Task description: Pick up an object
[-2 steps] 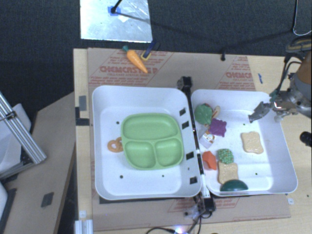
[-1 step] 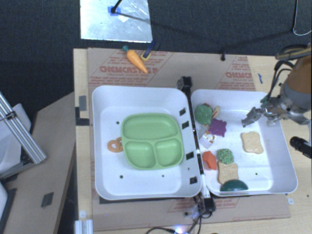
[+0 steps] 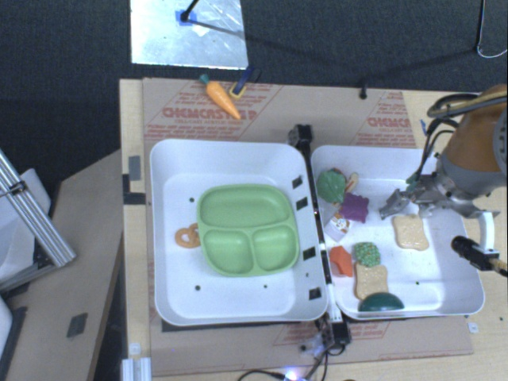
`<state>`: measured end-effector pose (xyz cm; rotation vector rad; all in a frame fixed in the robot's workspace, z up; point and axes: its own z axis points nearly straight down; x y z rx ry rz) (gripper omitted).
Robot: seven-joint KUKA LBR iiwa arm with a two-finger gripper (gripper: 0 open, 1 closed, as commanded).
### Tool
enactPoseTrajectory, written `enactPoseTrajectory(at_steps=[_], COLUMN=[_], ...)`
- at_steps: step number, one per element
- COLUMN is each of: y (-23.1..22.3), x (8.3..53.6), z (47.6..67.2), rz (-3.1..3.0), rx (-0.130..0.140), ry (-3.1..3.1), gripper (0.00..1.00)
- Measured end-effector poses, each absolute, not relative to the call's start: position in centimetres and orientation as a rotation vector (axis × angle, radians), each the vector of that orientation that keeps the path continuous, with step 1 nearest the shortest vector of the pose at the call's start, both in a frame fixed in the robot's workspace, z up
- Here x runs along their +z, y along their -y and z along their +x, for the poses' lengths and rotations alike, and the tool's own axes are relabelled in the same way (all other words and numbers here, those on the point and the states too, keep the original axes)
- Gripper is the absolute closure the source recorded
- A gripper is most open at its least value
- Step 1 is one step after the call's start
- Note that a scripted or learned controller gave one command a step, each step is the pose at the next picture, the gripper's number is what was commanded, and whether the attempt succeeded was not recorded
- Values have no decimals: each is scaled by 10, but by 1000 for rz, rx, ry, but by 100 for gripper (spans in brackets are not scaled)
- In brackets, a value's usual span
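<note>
- Your gripper (image 3: 397, 205) hovers low over the right bin (image 3: 464, 304), near its far right corner; I cannot tell how wide it stands.
- Drop squarely onto the toast slice (image 3: 411, 232) just beside it.
- The left bin (image 3: 171, 292) holds a green divided plate (image 3: 248, 228) and a pretzel (image 3: 187, 236).

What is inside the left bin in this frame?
The left bin holds a green divided tray with bare compartments and a small orange pretzel beside it. Whatever lies beneath the tray is hidden.
</note>
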<state>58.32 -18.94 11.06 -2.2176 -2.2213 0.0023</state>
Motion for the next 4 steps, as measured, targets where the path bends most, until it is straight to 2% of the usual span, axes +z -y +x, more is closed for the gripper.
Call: enactPoseTrajectory(at_steps=[1, 2, 4], y=[190, 192, 192], x=[86, 101, 199], z=[585, 588, 575], rz=[-2224, -2233, -2222], rx=[-1, -7, -5], ry=[2228, 2235, 2230], gripper=[0, 100, 100])
